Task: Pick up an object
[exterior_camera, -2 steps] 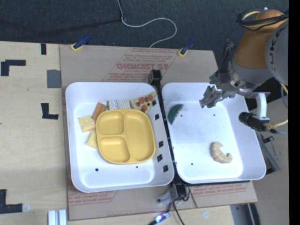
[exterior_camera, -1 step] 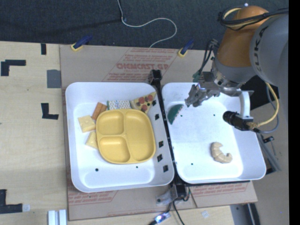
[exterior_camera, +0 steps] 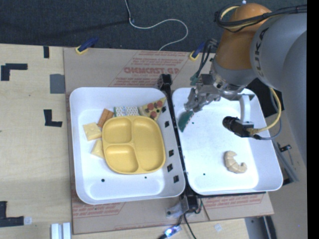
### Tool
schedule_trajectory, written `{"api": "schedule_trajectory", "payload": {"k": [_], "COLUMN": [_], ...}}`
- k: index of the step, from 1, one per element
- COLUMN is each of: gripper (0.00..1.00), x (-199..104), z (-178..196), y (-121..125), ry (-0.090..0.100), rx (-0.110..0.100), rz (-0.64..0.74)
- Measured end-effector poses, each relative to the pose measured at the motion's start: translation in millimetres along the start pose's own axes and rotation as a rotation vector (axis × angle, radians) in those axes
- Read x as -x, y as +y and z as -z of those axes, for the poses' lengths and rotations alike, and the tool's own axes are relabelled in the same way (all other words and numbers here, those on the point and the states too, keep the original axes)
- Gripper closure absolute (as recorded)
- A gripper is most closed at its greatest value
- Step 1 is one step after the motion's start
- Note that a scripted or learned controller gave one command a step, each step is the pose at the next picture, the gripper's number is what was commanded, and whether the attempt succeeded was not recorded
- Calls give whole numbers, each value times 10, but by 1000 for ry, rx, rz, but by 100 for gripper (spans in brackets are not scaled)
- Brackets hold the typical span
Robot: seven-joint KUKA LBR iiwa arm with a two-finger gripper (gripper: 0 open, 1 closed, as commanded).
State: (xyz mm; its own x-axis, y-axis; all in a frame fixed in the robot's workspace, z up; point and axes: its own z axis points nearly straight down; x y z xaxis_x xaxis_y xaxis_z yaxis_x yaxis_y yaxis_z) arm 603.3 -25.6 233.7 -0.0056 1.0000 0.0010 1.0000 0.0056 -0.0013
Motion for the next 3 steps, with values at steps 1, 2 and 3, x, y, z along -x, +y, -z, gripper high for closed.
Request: {"api": "schedule_trajectory", "payload": {"k": [1, 2, 3], "gripper": [100, 100, 100], "x": [-69, 82, 101], "z": [-102, -68, -163], "y": [-13, 94, -11], "ry": [-2, -1, -3], "rx": [-1, 0, -1], "rz": [-4, -4, -5]}}
